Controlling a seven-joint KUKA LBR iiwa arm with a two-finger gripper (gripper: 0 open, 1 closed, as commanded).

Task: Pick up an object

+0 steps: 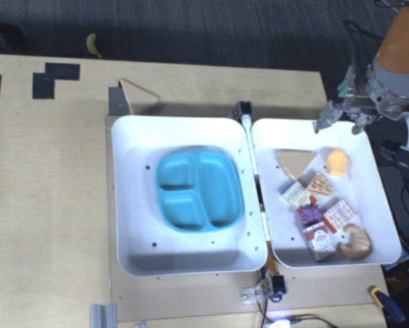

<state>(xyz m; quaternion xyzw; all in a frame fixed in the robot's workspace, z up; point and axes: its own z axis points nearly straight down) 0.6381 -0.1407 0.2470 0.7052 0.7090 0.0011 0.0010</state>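
Observation:
My gripper (341, 123) hangs over the far edge of the right bin (382, 203), its two fingers spread open with nothing between them. Below it in that bin lie a yellow-orange lump (336, 162), a tan wedge (296, 161), a pizza-like slice (320, 184), a small white box (295, 195), a purple item (310, 215), a white-and-red packet (339, 214), another red-and-white packet (319, 240) and a brown pastry (355, 242). The yellow-orange lump is the closest one to the gripper.
The left bin (132, 183) holds a blue divided tray (198, 190). A ridge (253, 176) separates the two bins. Black tape marks (54, 77) and a small yellow object (93, 44) lie at the far left. Cables run along the bench's right side.

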